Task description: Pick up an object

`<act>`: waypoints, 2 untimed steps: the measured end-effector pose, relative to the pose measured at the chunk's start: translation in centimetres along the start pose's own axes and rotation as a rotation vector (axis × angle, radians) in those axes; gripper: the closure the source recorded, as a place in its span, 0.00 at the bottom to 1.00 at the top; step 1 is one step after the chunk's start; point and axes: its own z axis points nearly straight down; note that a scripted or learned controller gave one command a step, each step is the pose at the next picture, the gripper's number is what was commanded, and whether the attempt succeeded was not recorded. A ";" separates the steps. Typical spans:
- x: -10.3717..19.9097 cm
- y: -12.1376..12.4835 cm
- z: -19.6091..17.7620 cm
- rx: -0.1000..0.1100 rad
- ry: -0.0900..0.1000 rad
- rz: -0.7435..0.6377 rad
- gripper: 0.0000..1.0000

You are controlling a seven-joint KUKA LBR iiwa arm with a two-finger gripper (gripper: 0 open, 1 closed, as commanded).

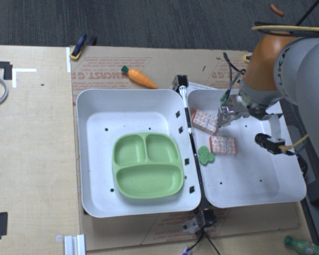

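Gripper (224, 116) low over right bin (266, 185), beside far packet (204, 120); can't tell if open/holding. Packet prob. light, crinkly: pinch across narrow width.

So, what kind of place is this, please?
Probably a robotics lab bench for grasping trials: a grey arm reaches over two white bins, with toy items such as a carrot and a green divided plate.

A divided plate (147, 165) lies in the left bin (90, 142); two packets (204, 120) in the right.
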 end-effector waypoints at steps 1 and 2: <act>0.0 0.0 0.0 0.000 0.000 0.000 0.00; 1.4 -9.1 0.7 -0.008 0.001 0.072 0.00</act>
